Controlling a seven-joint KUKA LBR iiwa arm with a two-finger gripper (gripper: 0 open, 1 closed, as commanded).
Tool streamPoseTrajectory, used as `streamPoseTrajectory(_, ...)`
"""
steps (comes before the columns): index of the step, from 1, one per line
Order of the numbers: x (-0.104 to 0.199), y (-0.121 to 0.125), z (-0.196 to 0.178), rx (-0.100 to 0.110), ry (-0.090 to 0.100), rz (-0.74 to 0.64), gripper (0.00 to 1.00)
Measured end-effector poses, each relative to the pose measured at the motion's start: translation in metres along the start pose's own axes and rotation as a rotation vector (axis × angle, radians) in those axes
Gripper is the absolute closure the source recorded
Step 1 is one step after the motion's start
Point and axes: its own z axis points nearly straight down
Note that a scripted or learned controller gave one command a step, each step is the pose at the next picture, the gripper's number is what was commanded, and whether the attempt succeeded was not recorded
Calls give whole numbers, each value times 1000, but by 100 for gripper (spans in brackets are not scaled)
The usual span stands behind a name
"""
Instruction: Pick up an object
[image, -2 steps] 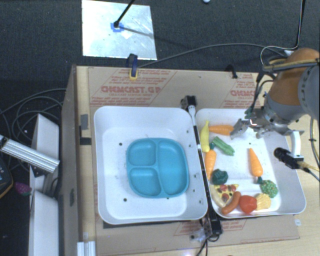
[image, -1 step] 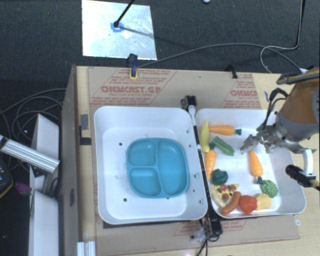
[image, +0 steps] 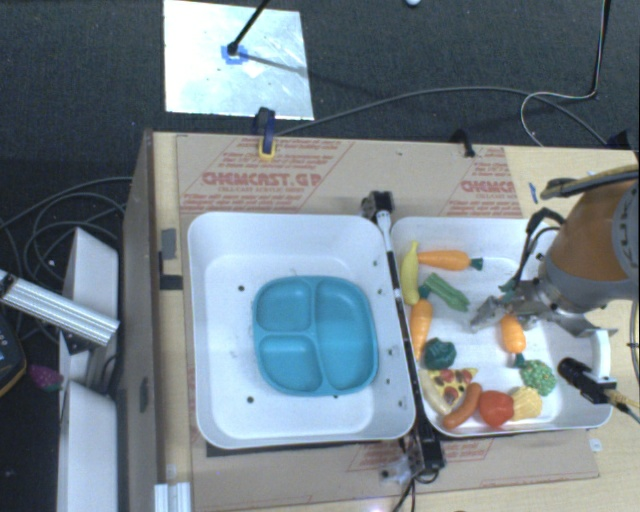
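Looking down at the bench, the right bin is my landmark. The arm reaches in over its right side, and the gripper sits low inside it, roughly mid-bin. Its fingers look spread a bit, with nothing between them; a small orange carrot lies just right of and below the tips, maybe touching, hard to say.

Other toy food in that bin: a longer carrot near the top edge, a yellow banana along the left wall, a green pepper beside it, another orange piece lower down, dark broccoli, a pizza slice, a sausage, a tomato, corn and lighter broccoli along the bottom.

Left of it, the other bin holds a blue divided plate.
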Motion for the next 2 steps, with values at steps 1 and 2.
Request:
streamPoseTrajectory(1, 0, 1, -11, -3, 0, -1, 100)
streamPoseTrajectory(2, 72, 22, -89, -5, 1, -4, 100)
